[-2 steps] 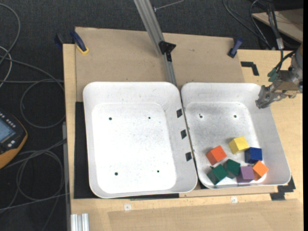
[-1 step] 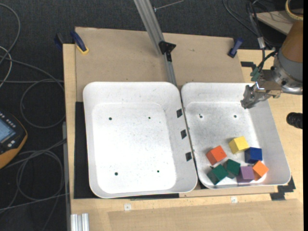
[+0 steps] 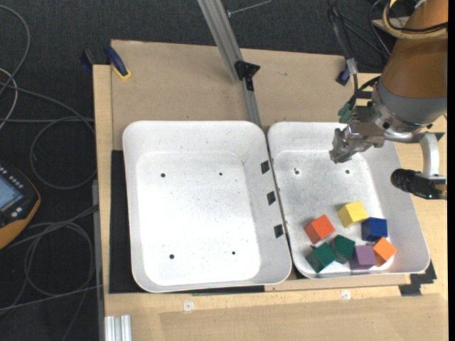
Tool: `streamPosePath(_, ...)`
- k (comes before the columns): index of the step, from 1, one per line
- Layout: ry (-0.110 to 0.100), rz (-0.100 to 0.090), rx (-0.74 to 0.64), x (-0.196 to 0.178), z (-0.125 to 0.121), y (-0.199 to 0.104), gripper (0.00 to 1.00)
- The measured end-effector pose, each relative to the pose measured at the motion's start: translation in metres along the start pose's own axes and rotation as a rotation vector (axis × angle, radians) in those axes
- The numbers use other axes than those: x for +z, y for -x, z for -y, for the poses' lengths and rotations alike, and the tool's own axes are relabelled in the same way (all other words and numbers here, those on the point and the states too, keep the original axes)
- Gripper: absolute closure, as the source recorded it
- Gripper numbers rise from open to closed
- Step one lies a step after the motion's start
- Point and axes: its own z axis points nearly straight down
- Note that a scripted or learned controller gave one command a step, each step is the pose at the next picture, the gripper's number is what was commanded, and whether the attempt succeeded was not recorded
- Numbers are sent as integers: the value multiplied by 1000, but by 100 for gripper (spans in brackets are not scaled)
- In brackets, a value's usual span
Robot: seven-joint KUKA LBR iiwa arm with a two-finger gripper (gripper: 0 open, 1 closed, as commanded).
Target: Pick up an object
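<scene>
Several small blocks lie in the near part of the right bin (image 3: 298,190): an orange block (image 3: 320,227), a yellow block (image 3: 352,213), a blue block (image 3: 375,228), a second orange block (image 3: 384,249), a purple block (image 3: 364,255) and two dark green blocks (image 3: 344,247) (image 3: 323,257). My gripper (image 3: 343,152) hangs over the far part of that bin, well behind the blocks, pointing down. Nothing is visible between its fingers.
The left bin (image 3: 142,148) sits beside the right one, with black clips along the shared rim. A slanted metal pole (image 3: 226,38) rises from the back of the bench. Cables lie on the floor at left and top right.
</scene>
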Motion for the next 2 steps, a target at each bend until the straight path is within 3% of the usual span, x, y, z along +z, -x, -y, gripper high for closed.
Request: streamPosePath(2,-2,0,-2,14,2,-108,100)
